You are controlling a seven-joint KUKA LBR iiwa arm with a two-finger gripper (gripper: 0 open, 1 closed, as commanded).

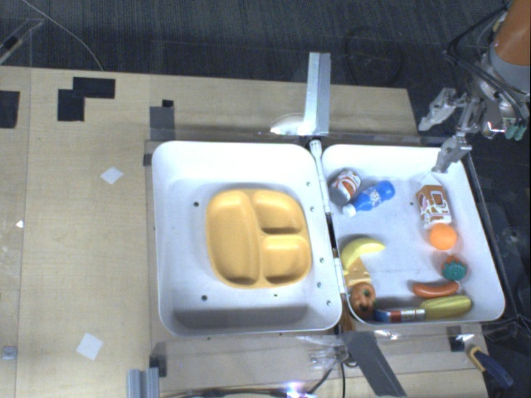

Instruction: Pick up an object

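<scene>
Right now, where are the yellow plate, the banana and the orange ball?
yellow plate [257,237]: camera view, on the ridge between its compartments.
banana [358,250]: camera view, on the middle of its curved body.
orange ball [443,237]: camera view, on its round centre.

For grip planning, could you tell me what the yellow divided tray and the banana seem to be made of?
Yellow divided tray: probably moulded plastic, matt, judging by its smooth rounded compartments and even colour. Banana: likely a plastic toy, slightly glossy, uniformly yellow.
</scene>
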